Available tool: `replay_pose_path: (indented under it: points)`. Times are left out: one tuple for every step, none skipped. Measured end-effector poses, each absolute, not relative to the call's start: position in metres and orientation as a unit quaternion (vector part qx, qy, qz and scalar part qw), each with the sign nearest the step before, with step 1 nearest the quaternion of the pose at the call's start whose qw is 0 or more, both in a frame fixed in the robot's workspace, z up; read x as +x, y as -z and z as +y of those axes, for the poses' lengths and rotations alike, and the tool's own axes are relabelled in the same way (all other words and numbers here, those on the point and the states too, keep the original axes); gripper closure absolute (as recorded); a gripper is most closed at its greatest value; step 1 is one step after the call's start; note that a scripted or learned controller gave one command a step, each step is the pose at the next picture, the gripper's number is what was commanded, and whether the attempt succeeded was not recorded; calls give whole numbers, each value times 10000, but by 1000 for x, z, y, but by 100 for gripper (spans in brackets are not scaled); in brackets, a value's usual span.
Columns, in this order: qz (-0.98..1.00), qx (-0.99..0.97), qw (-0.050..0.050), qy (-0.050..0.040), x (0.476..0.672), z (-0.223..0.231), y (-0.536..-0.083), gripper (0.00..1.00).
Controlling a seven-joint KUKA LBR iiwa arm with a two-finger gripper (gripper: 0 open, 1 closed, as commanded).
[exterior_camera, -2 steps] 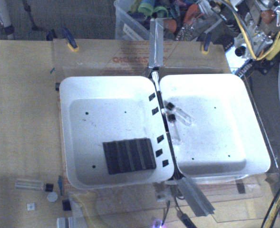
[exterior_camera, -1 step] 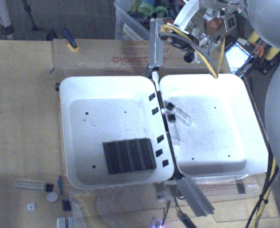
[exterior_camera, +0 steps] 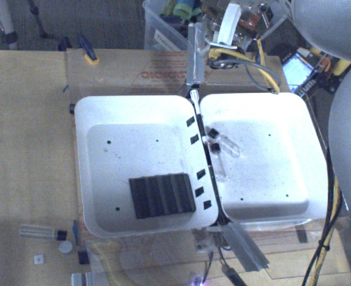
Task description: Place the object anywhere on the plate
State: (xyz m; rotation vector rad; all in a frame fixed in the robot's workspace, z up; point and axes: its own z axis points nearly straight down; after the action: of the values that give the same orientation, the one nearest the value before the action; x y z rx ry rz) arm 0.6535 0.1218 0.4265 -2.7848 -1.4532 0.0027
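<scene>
I see the dark ribbed plate [exterior_camera: 162, 195] lying flat in the left bin [exterior_camera: 103, 115], near its front right corner. The object, which looks like a small clear vial with a dark cap [exterior_camera: 223, 146], though it's hazy, lies on its side in the right bin [exterior_camera: 282, 109], near the divider [exterior_camera: 202, 154]. The arm [exterior_camera: 336, 16] is parked high at the right, clear of both bins. I can't tell the pincer's state. The pick is not yet done, and the vial's spot near the wall leaves little room on that side.
</scene>
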Motion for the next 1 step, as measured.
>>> replay_pose_path:
  points:
    - [-2093,-9779,1,9,667,150,-402,100]
